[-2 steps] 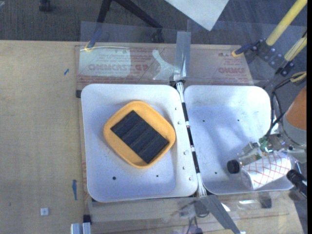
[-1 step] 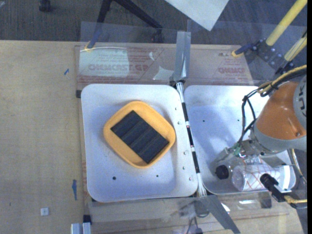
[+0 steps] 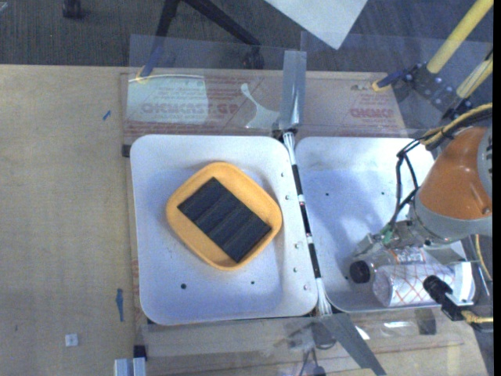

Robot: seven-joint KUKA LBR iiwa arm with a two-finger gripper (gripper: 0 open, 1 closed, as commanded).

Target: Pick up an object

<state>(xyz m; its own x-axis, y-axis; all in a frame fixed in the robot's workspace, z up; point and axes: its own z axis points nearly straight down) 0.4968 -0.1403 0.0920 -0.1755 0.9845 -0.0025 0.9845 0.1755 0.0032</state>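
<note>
Orange-banded robot arm [image 3: 458,182] lowers its gripper [image 3: 391,245] into the right bin [image 3: 344,178], over a patterned cylinder [image 3: 407,282] near the front wall; claw state cannot be told. Yellow dish [image 3: 188,218] sits in the left bin [image 3: 156,288]. Nothing appears lifted yet.

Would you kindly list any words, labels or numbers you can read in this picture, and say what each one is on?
Nothing can be read with certainty.
Left clear panel behind the left bin: red lettering, seemingly reversed and blurred, not readable.
Right clear panel behind the right bin: shorter red lettering, equally blurred.
Yellow tray with dark insert: no text visible.
</note>
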